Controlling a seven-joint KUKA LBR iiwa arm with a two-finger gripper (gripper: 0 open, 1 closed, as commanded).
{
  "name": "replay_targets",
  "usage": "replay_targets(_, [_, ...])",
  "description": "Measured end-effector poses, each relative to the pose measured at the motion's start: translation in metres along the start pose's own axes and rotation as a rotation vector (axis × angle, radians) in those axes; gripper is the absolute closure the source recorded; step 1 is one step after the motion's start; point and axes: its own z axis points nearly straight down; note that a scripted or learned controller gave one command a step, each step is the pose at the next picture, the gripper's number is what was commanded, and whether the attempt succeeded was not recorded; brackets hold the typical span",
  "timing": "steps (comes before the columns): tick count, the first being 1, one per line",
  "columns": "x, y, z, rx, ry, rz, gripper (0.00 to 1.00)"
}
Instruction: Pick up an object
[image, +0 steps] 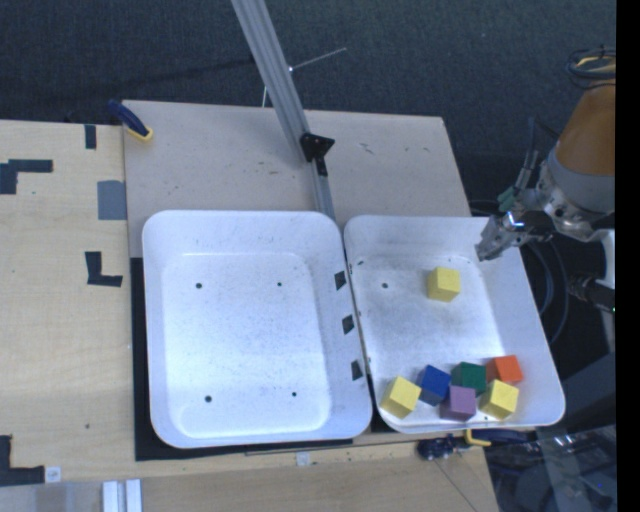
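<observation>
The gripper (493, 243) is poised over the right bin's (520, 300) far rim; whether it is apart cannot be told. A yellow cube (443, 283) is seen nearby.

— Where did the blocks lie?
— All in the right bin (400, 235). 1 yellow cube (443, 283) sat alone toward its far side.
— And the others?
— 6 clustered at the near edge: a yellow block (402, 396), a blue block (434, 383), a purple block (461, 401), a green block (468, 376), an orange block (506, 369) and another yellow one (501, 398), touching or nearly so.
</observation>
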Motion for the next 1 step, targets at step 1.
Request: replay_targets(1, [0.0537, 0.0068, -0.0067, -0.001, 0.002, -0.006, 1.0])
